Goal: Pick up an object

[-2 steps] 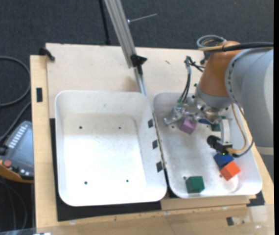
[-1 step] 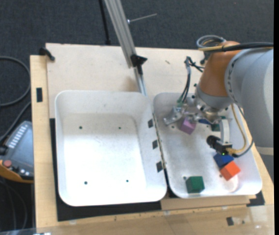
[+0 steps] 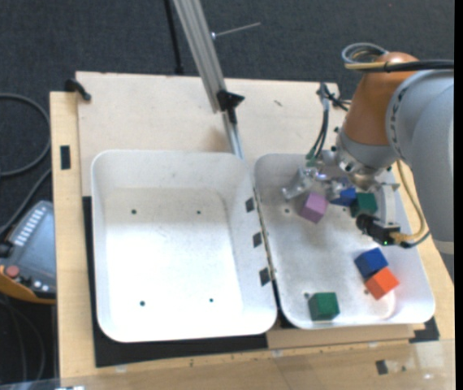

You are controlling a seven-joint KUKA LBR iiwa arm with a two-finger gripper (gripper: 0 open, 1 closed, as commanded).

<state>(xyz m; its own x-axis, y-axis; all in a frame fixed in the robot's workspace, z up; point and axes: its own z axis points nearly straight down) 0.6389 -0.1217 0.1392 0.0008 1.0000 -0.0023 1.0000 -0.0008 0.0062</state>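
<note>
While it hangs over the upper part of the right bin (image 3: 426,303), the gripper (image 3: 313,192) has a small lilac cube (image 3: 314,206) tilted at its metal fingertips; whether the fingers clench the cube or merely touch it cannot be told. The cube sits right of the frame's centre, above the bin's speckled white floor. Lower right in that bin lie a blue cube (image 3: 370,262) and an orange cube (image 3: 382,283), touching corner to corner. A dark green cube (image 3: 323,305) rests near the bin's lower edge, apart from them. The arm (image 3: 410,120), smooth grey with an orange band, enters from the upper right. The left bin (image 3: 101,218), a shallow white rounded tray, lies at centre left. Both bins rest on a pale wooden bench (image 3: 150,108). A ridged aluminium bar (image 3: 201,43) slants down from the top of the frame.
</note>
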